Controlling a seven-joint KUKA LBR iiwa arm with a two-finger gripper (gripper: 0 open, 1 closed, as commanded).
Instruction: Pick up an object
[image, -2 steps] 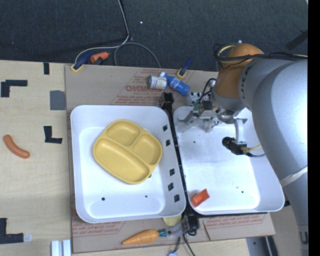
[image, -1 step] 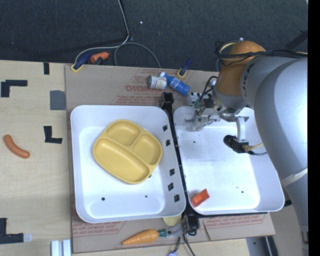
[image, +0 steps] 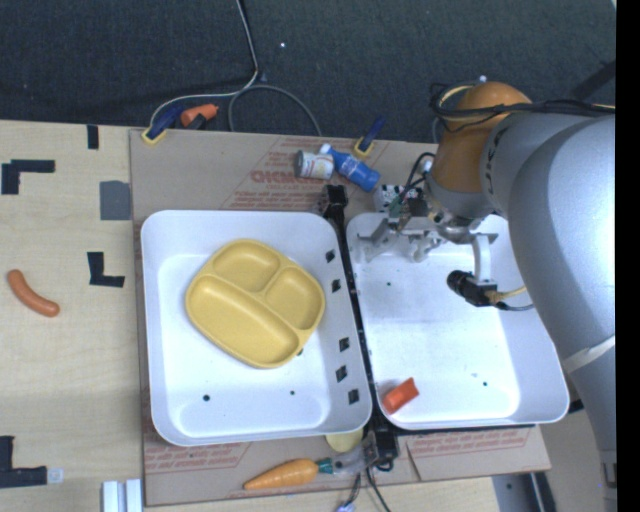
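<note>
A yellow divided plate (image: 256, 300) lies in the left bin (image: 170, 400). In the right bin (image: 530, 380), a small orange-red piece (image: 400, 394) rests near the front left corner. My gripper (image: 403, 238) hangs over the far left corner of the right bin, well away from the orange-red piece. I see nothing held in it. The grey arm with its orange band (image: 470, 150) comes in from the right and covers the bin's far right part.
An orange toy carrot (image: 283, 475) lies on the cardboard in front of the bins. A blue and white bottle (image: 340, 165) lies behind them, with clamps (image: 180, 118) along the back edge. A toy sausage (image: 33, 293) sits far left on the bench.
</note>
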